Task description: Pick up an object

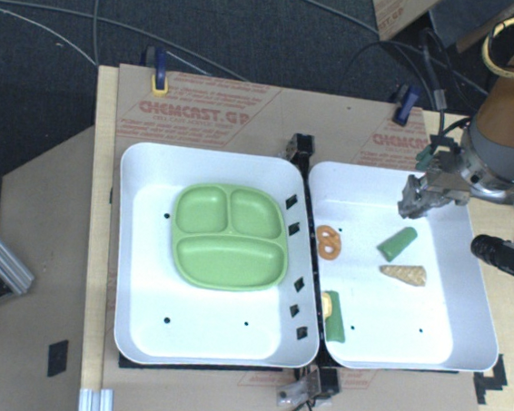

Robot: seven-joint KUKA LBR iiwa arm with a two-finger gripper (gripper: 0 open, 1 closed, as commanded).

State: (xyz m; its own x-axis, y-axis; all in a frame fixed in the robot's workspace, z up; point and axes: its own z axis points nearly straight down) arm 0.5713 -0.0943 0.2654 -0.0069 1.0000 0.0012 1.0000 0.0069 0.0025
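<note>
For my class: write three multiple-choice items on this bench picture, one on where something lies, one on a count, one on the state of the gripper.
1. Where is the green divided plate?
A. in the left bin
B. in the right bin
C. on the floor

2. How many loose items lie in the right bin?
A. one
B. four
C. seven

3. What is between the fingers of the gripper?
A. the pretzel
B. the cone
C. nothing

Answers:
1 A: the plate sits in the left bin.
2 B: pretzel, green cylinder, cone, green and yellow piece.
3 C: the gripper hovers above the cylinder with no item in it.
</note>
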